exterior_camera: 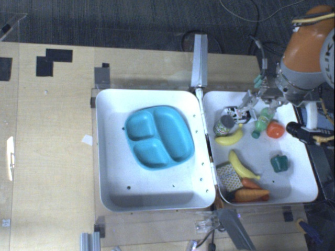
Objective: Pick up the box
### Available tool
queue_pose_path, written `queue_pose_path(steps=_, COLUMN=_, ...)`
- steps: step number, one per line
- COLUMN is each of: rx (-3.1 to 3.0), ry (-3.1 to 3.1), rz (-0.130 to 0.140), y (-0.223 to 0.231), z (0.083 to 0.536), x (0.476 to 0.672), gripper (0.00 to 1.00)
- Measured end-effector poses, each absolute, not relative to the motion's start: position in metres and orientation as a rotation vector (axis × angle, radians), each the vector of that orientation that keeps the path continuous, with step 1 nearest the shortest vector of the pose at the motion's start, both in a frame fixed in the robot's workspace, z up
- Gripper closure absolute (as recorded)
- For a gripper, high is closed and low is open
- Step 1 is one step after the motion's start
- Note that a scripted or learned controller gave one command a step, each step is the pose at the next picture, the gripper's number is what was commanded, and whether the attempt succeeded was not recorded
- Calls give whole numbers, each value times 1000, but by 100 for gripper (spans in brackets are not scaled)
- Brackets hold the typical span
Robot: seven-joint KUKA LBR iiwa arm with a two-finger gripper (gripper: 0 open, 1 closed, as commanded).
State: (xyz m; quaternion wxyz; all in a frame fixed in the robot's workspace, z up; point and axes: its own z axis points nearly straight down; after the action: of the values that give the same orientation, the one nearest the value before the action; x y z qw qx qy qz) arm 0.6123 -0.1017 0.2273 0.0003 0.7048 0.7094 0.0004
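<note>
**Right bin: box at front-left corner**

Small patterned grey box (pixel 229 175): front-left corner of right white bin (pixel 309 190), beside yellow banana (pixel 242 164) and orange carrot (pixel 250 194). Two-finger gripper (pixel 250 104): above bin's rear, well apart from box; finger state cannot be told. Left white bin (pixel 112 192): blue divided plastic tray (pixel 159 136).

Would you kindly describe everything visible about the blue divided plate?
The blue divided plate is glossy, plastic-looking, with rounded corners and three compartments: two smaller ones on the camera view's left, one larger on its right. It lies flat, turned slightly askew, near the middle of the left bin, touching only the bin floor.
</note>
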Motion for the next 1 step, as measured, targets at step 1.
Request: queue_pose_path(steps=1, rx=2128, ry=2306, rz=4, y=-99, z=246, x=639, gripper=0)
